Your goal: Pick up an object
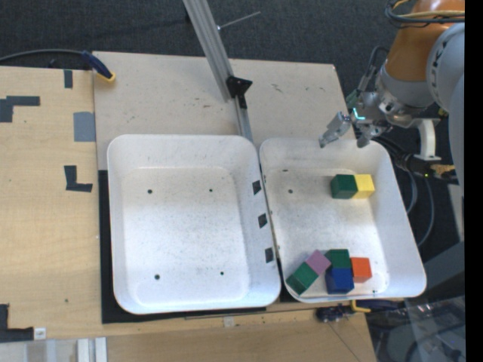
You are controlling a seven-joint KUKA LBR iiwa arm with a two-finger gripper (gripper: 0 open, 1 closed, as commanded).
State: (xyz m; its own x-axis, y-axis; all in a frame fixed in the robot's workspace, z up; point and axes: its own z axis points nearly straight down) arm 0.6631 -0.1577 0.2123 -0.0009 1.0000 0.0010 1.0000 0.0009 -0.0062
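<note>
Claw, fingers spread and empty, hovers at the upper right; the touching green block and yellow block could foul a grasp.

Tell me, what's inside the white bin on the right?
The right bin holds a green block touching a yellow block, and a front cluster: green, purple, blue, orange. Anything beneath that cluster is covered.

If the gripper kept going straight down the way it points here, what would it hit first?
Probably the far rim of the right bin, or bare floor just inside it. The gripper hangs above that edge; the green block and yellow block lie nearer the camera. Depth is unclear.
</note>
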